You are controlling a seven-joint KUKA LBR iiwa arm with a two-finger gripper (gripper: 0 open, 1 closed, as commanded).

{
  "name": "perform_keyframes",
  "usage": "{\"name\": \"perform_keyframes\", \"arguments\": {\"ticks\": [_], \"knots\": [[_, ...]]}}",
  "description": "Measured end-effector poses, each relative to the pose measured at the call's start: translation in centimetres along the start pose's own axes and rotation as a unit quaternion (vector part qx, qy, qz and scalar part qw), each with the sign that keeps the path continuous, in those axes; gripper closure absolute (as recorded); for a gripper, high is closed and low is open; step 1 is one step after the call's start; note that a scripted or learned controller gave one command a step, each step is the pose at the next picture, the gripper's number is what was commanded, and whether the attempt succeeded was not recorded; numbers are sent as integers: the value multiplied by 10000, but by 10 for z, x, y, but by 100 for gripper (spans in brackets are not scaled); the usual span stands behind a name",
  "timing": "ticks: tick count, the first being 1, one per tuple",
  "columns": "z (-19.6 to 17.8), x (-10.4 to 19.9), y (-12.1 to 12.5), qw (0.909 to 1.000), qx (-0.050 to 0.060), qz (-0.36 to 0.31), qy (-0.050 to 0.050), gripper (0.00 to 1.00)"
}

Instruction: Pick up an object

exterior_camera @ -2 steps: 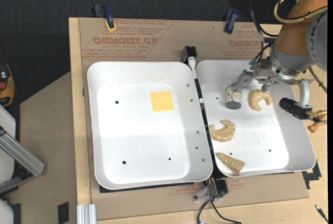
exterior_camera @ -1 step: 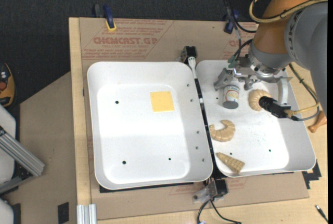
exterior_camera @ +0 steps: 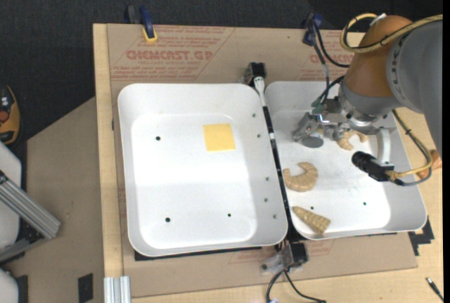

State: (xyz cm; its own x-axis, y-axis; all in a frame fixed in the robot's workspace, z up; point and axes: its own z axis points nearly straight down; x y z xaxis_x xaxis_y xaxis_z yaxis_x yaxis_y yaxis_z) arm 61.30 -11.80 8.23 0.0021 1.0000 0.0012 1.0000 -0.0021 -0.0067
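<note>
My arm (exterior_camera: pixel 394 62) is over the right bin (exterior_camera: pixel 394 221), gripper (exterior_camera: pixel 309 131) low near its back left. I can't tell the grip state from here. I reckon this is the approach step, nothing picked yet. Next I'd need to line up over one item and descend. Nearest candidate: croissant (exterior_camera: pixel 301 176), tan, curved, mid-bin. Cone (exterior_camera: pixel 312 219) sits at the front edge.

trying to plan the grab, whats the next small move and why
Probably shift the gripper toward the camera and lower it over the croissant. It hangs over the right bin with nothing seen between its fingers, and the croissant lies apart from the cone.
</note>
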Motion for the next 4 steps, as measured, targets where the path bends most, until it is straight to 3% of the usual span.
{"name": "perform_keyframes", "arguments": {"ticks": [1,2,3,4], "knots": [[-4,13,56,10000,-64,-28,-12,0],[-2,-39,-60,10000,14,31,-2,0],[-3,-101,-1,10000,-36,-3,11,0],[-37,-104,56,10000,-78,-24,-22,0]]}}
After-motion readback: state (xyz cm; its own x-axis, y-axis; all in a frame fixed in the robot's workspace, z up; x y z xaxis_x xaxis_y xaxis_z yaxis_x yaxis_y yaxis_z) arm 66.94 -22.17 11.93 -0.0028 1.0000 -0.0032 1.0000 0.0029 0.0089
